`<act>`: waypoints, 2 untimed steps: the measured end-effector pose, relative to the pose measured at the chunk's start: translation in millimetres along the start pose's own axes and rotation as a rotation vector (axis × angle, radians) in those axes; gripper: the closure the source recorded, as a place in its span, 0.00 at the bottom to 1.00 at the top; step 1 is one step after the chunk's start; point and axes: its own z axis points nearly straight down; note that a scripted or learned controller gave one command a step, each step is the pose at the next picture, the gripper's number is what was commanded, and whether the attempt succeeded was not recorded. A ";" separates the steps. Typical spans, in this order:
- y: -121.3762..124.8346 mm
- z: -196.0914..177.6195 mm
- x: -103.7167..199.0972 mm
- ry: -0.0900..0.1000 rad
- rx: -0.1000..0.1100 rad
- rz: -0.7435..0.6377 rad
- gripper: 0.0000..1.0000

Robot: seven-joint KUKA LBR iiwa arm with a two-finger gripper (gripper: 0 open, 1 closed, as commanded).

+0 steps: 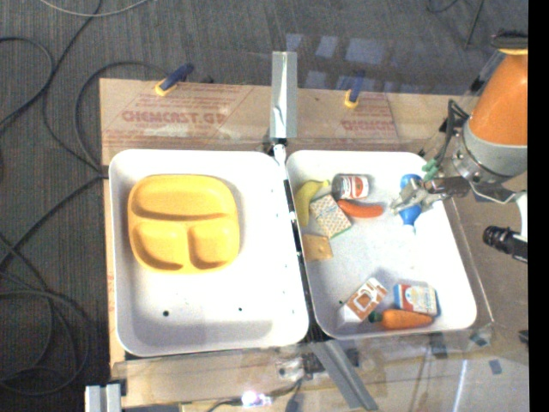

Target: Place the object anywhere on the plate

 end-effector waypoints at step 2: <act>109.4 55.8 88.9 -0.001 0.001 -0.228 1.00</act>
